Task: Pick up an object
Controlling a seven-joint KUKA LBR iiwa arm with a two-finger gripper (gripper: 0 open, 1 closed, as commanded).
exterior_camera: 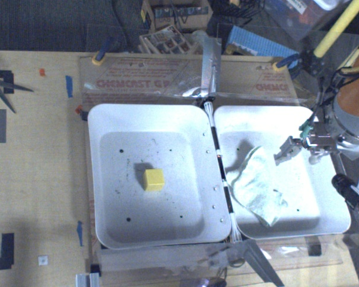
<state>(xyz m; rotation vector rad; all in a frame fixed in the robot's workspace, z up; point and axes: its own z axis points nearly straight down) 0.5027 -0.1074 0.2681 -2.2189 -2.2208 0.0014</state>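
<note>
A small yellow cube (154, 179) lies near the middle of the left bin (107, 124). In the right bin (329, 217) a crumpled white cloth with greenish marks (257, 187) spreads across the left half of the floor. My gripper (299, 155) hangs over the right bin's upper right part, just right of and above the cloth's top edge. It looks open, with nothing between its fingers. One fingertip (284, 153) points toward the cloth without clearly touching it.
A metal divider strip (218, 160) separates the two bins. Behind them lies a clear plastic-covered board (167, 82). The arm's grey wrist (347, 124) and cables crowd the right bin's right edge. Blue tape marks and a clamp sit on the wooden bench (30, 160).
</note>
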